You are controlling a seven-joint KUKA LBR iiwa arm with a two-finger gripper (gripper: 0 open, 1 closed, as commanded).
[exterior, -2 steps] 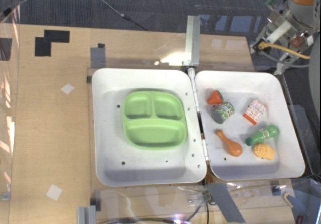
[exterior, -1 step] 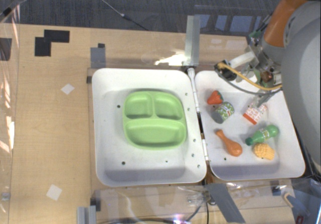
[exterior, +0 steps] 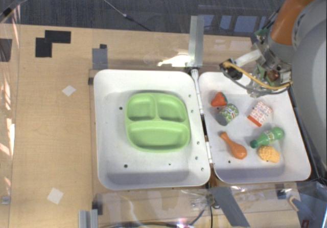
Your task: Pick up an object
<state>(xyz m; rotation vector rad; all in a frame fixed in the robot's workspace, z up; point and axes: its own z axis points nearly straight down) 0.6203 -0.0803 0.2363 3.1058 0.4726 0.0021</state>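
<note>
The arm (exterior: 301,22) reached in from the right, and its gripper (exterior: 255,88) hung over the far edge of the right bin (exterior: 296,171) with nothing between its fingers; whether they were spread or closed could not be told. Below it in that bin lay a red-and-white carton (exterior: 259,113), a red strawberry (exterior: 218,99) touching a small green can (exterior: 228,113), an orange drumstick (exterior: 233,145), a green bottle (exterior: 267,137) and a yellow corn cob (exterior: 269,154). A green divided plate (exterior: 156,121) sat in the middle of the left bin (exterior: 110,171).
</note>
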